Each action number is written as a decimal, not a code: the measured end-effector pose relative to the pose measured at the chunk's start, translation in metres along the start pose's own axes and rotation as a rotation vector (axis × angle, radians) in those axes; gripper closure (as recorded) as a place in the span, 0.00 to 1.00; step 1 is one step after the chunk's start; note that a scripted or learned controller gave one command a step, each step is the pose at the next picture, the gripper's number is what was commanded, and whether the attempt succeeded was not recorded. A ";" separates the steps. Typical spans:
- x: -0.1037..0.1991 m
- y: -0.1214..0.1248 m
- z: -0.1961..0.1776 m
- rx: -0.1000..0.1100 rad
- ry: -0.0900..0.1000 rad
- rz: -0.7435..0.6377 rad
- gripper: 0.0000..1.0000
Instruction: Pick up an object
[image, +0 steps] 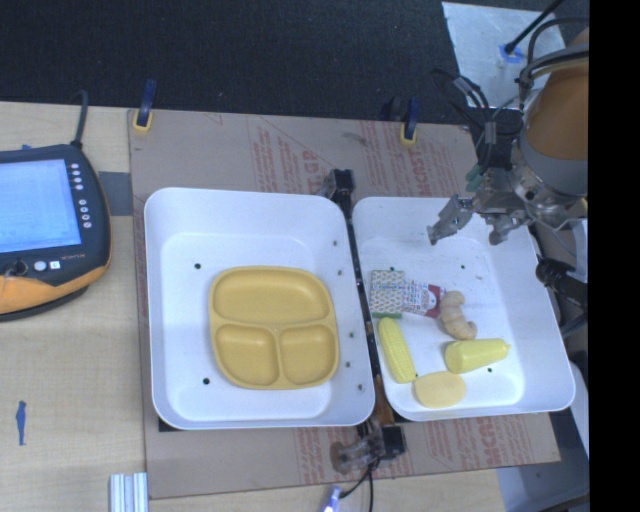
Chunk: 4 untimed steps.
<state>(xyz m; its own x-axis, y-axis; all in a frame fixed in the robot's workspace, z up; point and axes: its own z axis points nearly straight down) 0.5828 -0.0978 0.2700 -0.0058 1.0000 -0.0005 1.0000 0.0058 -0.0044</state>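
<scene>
Camera view, near edge first: a clamp (365, 450) at the seam between the bins is blurred and hard to read. Right bin (545, 330) holds, nearest, a pale yellow round piece (439, 389), then a corn cob (396, 349) lying lengthwise and a yellow oblong piece (476, 353) angled beside it. Behind them sits a knobbly beige item (457, 314), likely ginger, touching a small printed packet (401, 294); the packet's print is too small to read. Left bin (170, 300) carries a yellow three-compartment tray (272, 327). Farther back, the gripper (470, 228) hangs over the right bin's far end, fingers spread, nothing between them, apart from all items. Arm body is cut off at the right. A handheld tablet (45, 225) is cropped at the left edge.
</scene>
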 end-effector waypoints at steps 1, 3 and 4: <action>-0.026 -0.027 0.130 0.004 0.000 0.001 0.00; -0.058 0.041 0.173 -0.011 0.000 0.000 0.00; -0.099 0.076 0.173 -0.011 0.000 0.003 0.00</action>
<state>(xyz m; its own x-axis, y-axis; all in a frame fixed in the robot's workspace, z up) 0.6591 -0.1969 0.0965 -0.0031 1.0000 -0.0003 1.0000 0.0031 0.0067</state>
